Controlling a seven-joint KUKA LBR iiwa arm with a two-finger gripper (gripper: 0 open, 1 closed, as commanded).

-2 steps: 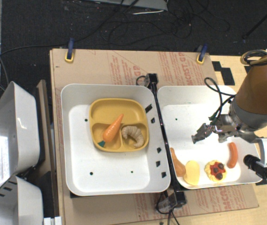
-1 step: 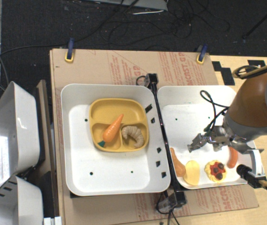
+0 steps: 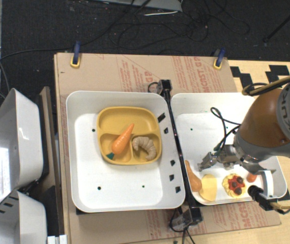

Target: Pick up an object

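two shallow white bins sit side by side on a brown cardboard-covered bench (image 3: 135, 75). the left bin (image 3: 81, 151) holds a yellow divided plate (image 3: 107, 118). a toy carrot (image 3: 123, 139) lies tilted across the plate's left compartment, thick end toward the near left. a pale, curled toy shrimp (image 3: 145, 145) lies in the plate's right compartment, apart from the carrot.

the right bin (image 3: 196, 108) holds a cluster of small items along its near edge. an orange-tan drumstick-like piece (image 3: 193, 178) lies at the near left corner, beside the divider between the bins. a pale yellow slab (image 3: 209, 187) lies just right of it, touching or nearly touching. right of that is a small yellow tart with red and dark toppings (image 3: 235, 185). a small red piece (image 3: 251, 177) shows just right of the tart, partly hidden by the arm.

the arm enters from the right, its orange band (image 3: 262, 118) over the right bin. the gripper (image 3: 212, 160) is low over the near part of the right bin, just beyond the yellow slab and the tart. the state of the jaws cannot be determined; no item is seen in them.
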